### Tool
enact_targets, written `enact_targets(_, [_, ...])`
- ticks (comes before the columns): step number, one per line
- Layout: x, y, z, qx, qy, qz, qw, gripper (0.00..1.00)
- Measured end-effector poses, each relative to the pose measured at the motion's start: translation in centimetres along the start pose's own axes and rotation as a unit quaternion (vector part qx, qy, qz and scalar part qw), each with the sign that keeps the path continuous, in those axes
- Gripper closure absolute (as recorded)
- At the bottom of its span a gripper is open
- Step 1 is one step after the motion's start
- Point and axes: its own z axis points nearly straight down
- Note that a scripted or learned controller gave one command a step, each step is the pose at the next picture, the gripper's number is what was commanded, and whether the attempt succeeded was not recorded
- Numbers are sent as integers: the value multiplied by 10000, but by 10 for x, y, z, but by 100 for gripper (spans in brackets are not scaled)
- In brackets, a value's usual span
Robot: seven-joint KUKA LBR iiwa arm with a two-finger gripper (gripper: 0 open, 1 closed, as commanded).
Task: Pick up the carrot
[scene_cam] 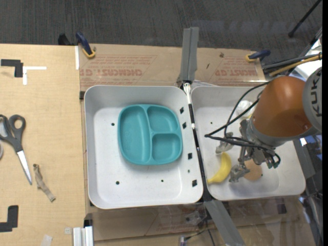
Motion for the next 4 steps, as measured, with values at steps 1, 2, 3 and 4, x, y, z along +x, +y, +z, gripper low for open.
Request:
enact_targets(1, [-1,4,0,2,1,1145,9934,0])
enact_targets(2, [-2,5,-8,3,-6,1128,9936,100])
enact_targets(3, [3,-92,-82,7,-12,404,9992,100])
enact_targets(4, [21,-70,-34,3,-3,1899,9818,100])
